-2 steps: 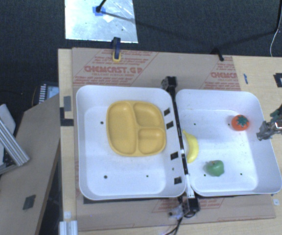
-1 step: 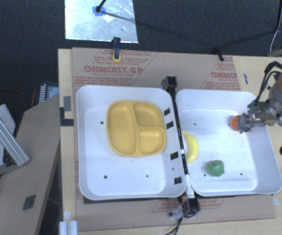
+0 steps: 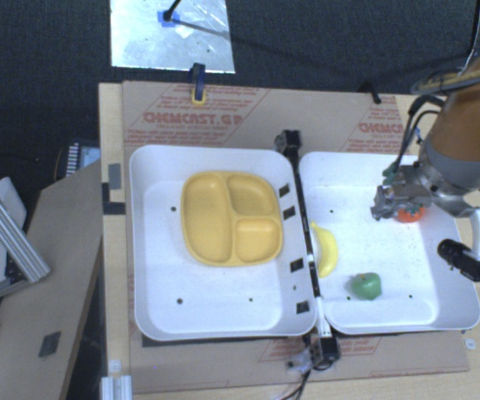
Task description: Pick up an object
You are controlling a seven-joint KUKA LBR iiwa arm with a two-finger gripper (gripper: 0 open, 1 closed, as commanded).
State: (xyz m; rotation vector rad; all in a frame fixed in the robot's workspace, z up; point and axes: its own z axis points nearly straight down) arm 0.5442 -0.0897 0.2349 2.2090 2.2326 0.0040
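In the right bin [image 3: 448, 307], my gripper [image 3: 392, 202] hangs low over the upper right part, reaching in from the right. A small red-orange object [image 3: 409, 215] lies right against the gripper's lower right side, partly hidden by it. A green round object [image 3: 366, 286] sits near the bin's front. A yellow banana-like piece [image 3: 326, 251] rests against the bin's left wall. The arm's orange band [image 3: 473, 127] shows above the wrist.
The left bin [image 3: 152, 290] holds a yellow divided plate [image 3: 230, 218] in its middle. A black divider strip [image 3: 301, 232] runs between the two bins. A dark clamp part [image 3: 465, 259] sticks over the right bin's right rim. Cables hang by the arm.
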